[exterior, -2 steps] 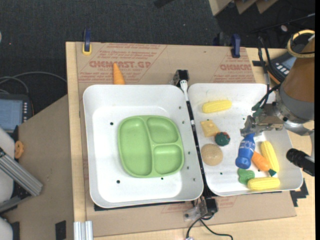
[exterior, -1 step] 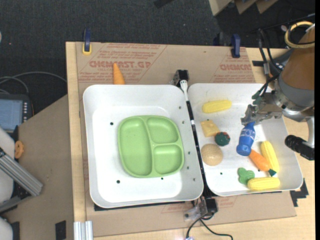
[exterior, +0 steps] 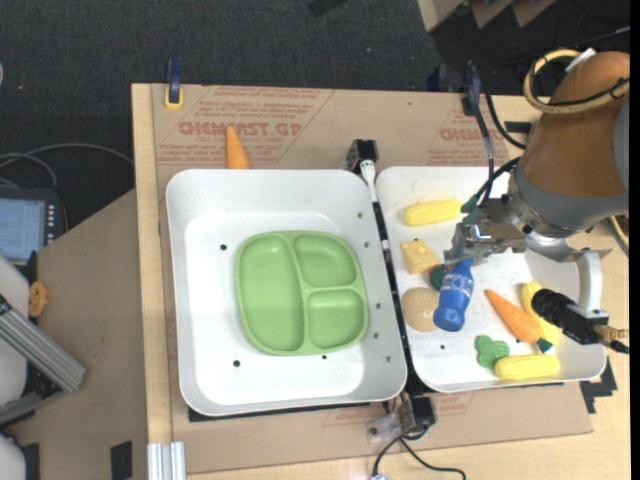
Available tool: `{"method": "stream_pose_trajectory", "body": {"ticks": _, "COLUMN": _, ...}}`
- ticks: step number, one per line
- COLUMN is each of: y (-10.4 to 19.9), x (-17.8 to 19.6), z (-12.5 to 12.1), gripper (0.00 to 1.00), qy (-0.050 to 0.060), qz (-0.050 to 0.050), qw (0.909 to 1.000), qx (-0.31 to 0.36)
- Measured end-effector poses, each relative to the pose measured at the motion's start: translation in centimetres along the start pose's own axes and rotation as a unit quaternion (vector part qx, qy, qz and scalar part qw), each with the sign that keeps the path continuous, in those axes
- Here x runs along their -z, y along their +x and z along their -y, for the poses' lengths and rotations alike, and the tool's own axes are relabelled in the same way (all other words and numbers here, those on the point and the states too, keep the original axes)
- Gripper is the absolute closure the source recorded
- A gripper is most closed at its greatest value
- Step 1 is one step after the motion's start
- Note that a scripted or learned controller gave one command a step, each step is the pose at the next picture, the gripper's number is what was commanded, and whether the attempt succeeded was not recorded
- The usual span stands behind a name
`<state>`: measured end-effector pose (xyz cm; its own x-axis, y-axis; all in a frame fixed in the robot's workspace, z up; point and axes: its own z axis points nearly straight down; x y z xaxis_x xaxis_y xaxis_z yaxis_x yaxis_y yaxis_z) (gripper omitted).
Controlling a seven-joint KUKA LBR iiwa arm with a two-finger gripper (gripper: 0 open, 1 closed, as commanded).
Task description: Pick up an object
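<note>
Black clamp (exterior: 418, 411) at the near edge, in the gap between the bins; a second clamp (exterior: 362, 154) at the far end of the same gap. Count: two.

Two shallow white bins, smooth plastic, rounded corners: left bin (exterior: 200, 268), right bin (exterior: 575, 376). Both rest on a cardboard sheet (exterior: 300, 118). Red print on its far strip begins "CHEM"; the rest is too faint to read surely.

Left bin: one green plate (exterior: 300, 293), matte, rounded, three compartments, one long and two small.

Right bin:
- one yellow corn cob (exterior: 432, 212), ribbed, far side
- one yellow wedge (exterior: 418, 256)
- one tan rounded lump (exterior: 420, 310)
- one carrot (exterior: 510, 313), orange, tapered
- one green knobbly piece (exterior: 490, 349)
- one yellow oblong piece (exterior: 527, 367), nearest corner
- one blue bottle (exterior: 453, 300), glossy, lying aslant just beside the tan lump

Second carrot (exterior: 236, 148) lies outside, on the cardboard by the left bin's far rim.

Gripper (exterior: 468, 253) sits over the bottle's far end. Claw apart or together: cannot tell.
</note>
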<state>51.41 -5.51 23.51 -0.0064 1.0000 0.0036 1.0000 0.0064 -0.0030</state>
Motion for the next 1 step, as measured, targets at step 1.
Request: {"method": "stream_pose_trajectory", "body": {"ticks": 1, "y": 0.95, "x": -0.41, "z": -5.37, "gripper": 1.0, "qy": -0.004, "qz": 0.002, "qw": 1.0, "qx": -0.002}}
